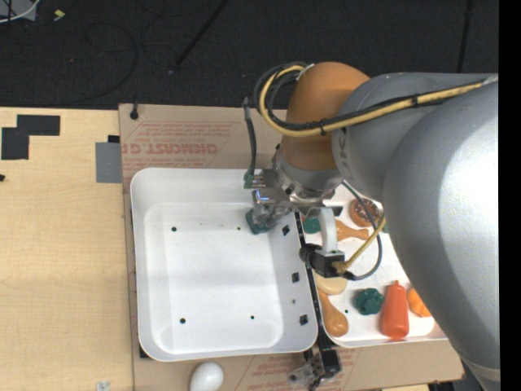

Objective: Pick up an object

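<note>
Red print on the brown cardboard (183, 141) behind the gripper (262, 213) lies upside down and reads roughly as "GEMCRST", though the letters are too blurred to be sure; more red print at the near edge is cut off. The big grey arm (440, 194) covers most of the right bin (370, 336), so only an orange bottle-shaped toy (395, 309), a green lump (368, 300) and some tan pieces (334, 316) show beside and below the gripper. It hangs over the far right corner of the left bin (155, 243) with a small teal object (260, 223) at its tips, apparently pinched between them, though how tightly the jaws are closed on it is hard to make out
</note>
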`<move>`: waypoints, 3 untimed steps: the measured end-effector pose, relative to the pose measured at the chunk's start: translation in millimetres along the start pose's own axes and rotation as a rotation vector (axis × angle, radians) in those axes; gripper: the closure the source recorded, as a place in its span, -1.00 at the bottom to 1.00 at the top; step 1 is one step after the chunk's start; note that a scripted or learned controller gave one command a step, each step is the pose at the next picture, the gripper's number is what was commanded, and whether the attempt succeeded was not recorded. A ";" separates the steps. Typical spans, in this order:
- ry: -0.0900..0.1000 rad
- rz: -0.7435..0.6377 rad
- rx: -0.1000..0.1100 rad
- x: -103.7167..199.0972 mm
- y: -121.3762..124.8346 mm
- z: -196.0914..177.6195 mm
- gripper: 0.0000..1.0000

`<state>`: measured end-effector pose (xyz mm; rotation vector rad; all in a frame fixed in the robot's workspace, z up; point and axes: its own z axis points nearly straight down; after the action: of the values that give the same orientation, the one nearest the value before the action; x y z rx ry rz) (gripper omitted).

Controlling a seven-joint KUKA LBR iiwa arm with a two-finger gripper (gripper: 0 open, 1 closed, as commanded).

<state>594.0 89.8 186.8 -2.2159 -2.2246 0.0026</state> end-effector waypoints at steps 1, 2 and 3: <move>-0.001 0.005 0.004 -3.8 -11.8 -0.1 1.00; 0.000 0.002 0.005 27.7 -2.5 33.2 1.00; -0.001 0.001 0.008 79.9 -33.6 99.7 1.00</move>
<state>559.9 169.5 87.2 -2.2137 -2.2193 0.0121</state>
